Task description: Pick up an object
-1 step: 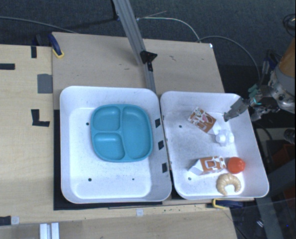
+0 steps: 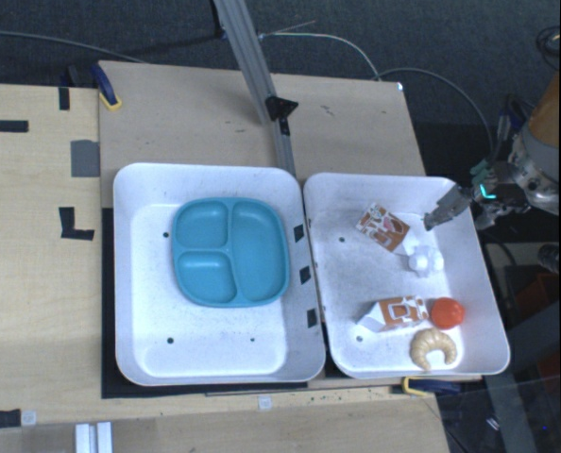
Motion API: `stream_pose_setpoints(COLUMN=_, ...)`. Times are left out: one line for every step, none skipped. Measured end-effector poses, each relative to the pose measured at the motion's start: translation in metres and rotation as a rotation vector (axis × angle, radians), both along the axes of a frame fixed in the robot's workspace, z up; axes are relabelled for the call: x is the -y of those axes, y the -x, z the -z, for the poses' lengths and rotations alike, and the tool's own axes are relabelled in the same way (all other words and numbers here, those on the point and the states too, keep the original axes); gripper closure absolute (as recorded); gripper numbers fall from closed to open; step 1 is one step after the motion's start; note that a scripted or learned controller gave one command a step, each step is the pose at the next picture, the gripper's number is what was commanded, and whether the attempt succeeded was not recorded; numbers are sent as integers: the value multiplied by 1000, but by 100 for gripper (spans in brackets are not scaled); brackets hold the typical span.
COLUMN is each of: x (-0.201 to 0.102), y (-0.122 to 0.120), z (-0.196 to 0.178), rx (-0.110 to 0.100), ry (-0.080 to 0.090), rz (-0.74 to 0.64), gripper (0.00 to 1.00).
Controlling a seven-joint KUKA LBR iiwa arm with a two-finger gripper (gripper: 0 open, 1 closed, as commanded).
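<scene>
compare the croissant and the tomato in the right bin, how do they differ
The croissant is tan and crescent-shaped; the tomato is red-orange and round. The croissant looks larger and lies nearer the bin's front edge, with the tomato just behind it. Both lie in the right bin, close together.

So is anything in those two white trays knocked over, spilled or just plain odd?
Nothing looks spilled or broken. The left bin holds a blue divided plate lying flat. In the right bin, two small brown-and-white cartons lie on their sides among a croissant, a red ball and a white lump.
</scene>
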State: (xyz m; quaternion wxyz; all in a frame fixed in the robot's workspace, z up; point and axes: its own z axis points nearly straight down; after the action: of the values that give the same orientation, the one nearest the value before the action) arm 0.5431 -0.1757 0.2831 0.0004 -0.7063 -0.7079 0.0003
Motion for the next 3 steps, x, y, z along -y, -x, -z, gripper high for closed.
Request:
stream_pose_setpoints(x=1, y=7, z=62, rx=-6, ry=-1, rz=2, gripper=0)
stream_pose_setpoints(x=5, y=14, z=124, rx=-8, ry=-1, rz=2, gripper=0)
stream_pose_setpoints(x=0, y=6, z=176, rx=-6, ry=-1, rz=1, gripper=0)
